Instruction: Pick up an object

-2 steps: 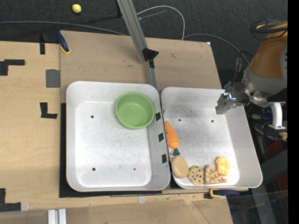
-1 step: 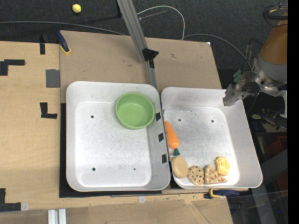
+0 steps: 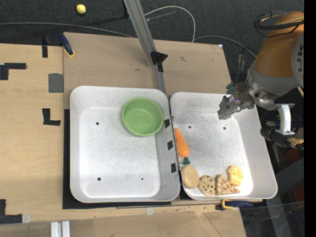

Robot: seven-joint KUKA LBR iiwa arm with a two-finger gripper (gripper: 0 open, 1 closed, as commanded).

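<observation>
The right bin (image 3: 247, 147) holds an orange carrot (image 3: 181, 142) along its left wall and, at its front, a tan bread roll (image 3: 190, 177), a chocolate-chip cookie (image 3: 207, 184), a pink waffle piece (image 3: 223, 185) and a yellow corn piece (image 3: 235, 175). A green bowl (image 3: 142, 116) sits at the back of the left bin (image 3: 98, 152). My gripper (image 3: 225, 110) hangs over the back right part of the right bin, well away from the food items, with nothing seen in it.
A grey metal pole (image 3: 143, 28) slants down to the divider between the bins. Cables run over the dark floor behind the bench. A small yellow ball (image 3: 81, 8) lies on the floor at the far left.
</observation>
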